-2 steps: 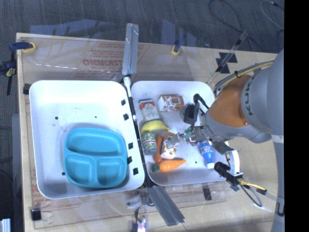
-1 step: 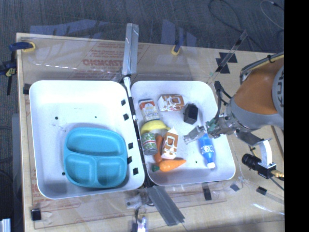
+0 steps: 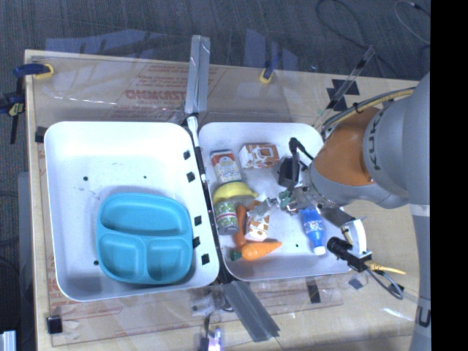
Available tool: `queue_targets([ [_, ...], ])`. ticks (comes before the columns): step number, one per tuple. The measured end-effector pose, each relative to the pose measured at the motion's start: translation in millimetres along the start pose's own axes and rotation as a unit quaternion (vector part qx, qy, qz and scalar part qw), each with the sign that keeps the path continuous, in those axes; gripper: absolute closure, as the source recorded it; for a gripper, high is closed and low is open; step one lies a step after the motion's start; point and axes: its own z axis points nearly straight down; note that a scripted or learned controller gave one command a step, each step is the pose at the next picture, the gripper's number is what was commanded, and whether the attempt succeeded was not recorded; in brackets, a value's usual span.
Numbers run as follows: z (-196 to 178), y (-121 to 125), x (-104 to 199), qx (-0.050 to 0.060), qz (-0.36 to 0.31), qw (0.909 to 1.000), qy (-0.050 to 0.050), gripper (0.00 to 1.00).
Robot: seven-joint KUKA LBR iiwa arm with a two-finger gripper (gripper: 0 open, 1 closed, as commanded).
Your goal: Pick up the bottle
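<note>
Bench (image 3: pixel 110 86) was seen carrying two white bins; bottle (image 3: pixel 314 229) was lying in right bin (image 3: pixel 292 265), near its right wall, just beside hand (image 3: pixel 287 199); hand's opening could not be told

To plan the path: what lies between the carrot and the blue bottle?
In the camera view, bare white bin floor lies between the carrot and the blue bottle.
</note>
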Motion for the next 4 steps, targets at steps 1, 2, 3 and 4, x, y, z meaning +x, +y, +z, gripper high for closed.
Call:
queue_targets([
  [1, -94, 3, -3, 0.007, -0.007, 1.0, 0.0, 0.0],
  [2, -76, -17, 2, 0.007, -0.037, 0.9993, 0.001, 0.0],
  [3, 0, -22, 4, 0.0, -0.028, 0.9996, 0.0, 0.0],
  [4, -104, -40, 5, 0.006, -0.023, 0.9997, 0.0, 0.0],
])
